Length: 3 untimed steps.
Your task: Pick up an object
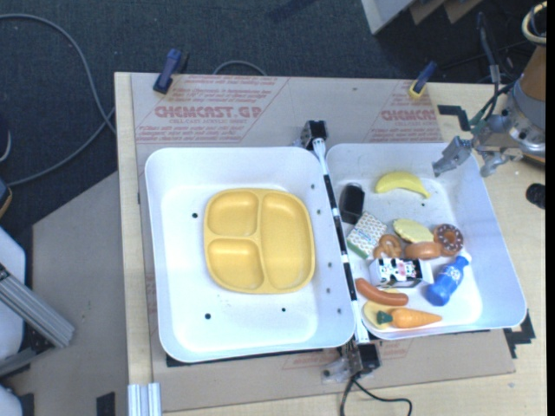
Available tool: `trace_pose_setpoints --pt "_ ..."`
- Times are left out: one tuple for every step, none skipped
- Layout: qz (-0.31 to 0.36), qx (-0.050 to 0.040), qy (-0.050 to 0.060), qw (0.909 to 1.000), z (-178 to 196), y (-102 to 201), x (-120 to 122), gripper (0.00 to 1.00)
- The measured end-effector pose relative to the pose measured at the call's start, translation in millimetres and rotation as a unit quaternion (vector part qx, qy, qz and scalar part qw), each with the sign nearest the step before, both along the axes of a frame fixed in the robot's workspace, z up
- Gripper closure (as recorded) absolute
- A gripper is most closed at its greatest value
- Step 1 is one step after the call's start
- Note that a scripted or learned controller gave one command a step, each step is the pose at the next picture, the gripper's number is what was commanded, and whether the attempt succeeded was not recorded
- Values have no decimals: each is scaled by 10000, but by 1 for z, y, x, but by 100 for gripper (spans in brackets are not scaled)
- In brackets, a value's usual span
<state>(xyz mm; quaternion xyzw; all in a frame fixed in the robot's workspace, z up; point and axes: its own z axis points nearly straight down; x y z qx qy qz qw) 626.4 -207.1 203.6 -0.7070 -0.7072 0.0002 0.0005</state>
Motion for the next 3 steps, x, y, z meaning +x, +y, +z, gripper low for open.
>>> trace_pose_setpoints --pt "2 6 8 10000 -93 71 -32 0" --pt "5 -5 -4 10000 -119 62 40 0" --pt "-5 -21 46 10000 -110 60 38 100"
